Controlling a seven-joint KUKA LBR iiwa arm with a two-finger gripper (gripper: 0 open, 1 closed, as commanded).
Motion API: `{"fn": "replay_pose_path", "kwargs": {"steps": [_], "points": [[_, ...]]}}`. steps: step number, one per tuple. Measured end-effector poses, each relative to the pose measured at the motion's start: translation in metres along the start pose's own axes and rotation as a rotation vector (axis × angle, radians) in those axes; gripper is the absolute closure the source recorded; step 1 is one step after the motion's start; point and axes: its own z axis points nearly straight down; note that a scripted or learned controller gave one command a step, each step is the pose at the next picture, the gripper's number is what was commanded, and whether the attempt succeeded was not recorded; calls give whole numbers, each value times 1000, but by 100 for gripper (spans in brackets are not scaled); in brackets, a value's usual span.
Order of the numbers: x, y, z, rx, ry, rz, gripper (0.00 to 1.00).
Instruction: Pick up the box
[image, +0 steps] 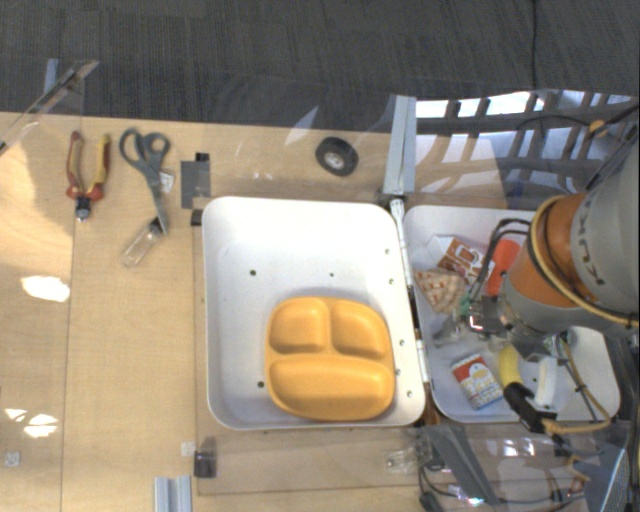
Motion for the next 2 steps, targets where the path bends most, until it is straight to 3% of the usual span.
{"fn": "replay_pose_path", "kwargs": {"steps": [1, 2], "points": [[14, 49, 1, 1, -1, -179, 0], [-28, -6, -2, 11, 1, -177, 0]]}}
